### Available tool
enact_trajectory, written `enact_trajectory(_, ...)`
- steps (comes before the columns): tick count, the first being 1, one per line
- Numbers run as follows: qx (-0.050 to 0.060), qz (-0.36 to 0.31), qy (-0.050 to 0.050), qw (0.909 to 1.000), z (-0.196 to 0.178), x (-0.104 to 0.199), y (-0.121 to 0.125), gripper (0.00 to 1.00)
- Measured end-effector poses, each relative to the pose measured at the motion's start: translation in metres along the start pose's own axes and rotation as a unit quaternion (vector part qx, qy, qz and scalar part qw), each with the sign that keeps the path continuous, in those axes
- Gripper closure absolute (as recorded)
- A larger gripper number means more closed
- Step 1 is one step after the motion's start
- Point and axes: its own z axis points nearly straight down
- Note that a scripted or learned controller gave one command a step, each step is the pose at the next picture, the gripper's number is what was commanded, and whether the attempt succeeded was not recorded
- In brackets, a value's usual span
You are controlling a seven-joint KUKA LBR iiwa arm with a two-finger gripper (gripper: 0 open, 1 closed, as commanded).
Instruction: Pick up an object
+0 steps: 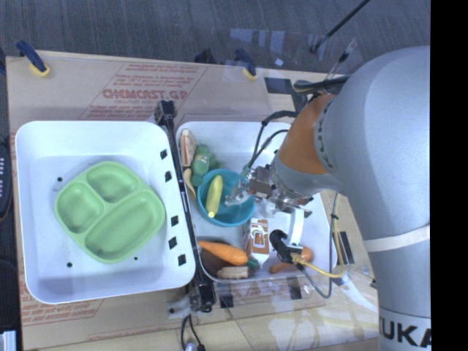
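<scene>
We see the tool [241, 190] low in the right bin [219, 134], at the right rim of the blue bowl [221, 197]; we cannot tell how it is set. Using the bowl as our landmark: a yellow banana [213, 194] lies inside it, a green item [200, 157] sits just above it, an orange carrot [225, 253] lies below it, and a small carton [257, 239] stands below and to its right. The green divided plate [110, 210] rests well left of it, in the left bin [36, 269] on the worktop [88, 79].
</scene>
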Motion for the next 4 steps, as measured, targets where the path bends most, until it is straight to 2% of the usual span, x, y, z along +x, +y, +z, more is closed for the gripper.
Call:
enact_trajectory(1,-0.001,0.144,0.001,0.9895,0.0,0.013,-0.075,0.0)
enact_trajectory(2,0.0,0.196,0.0,0.9805,0.001,0.043,-0.007,0.0)
enact_trajectory(3,0.002,0.192,-0.006,0.9815,-0.01,0.037,-0.007,1.0)
enact_trajectory(4,-0.002,0.203,0.0,0.9792,-0.102,0.076,0.026,1.0)
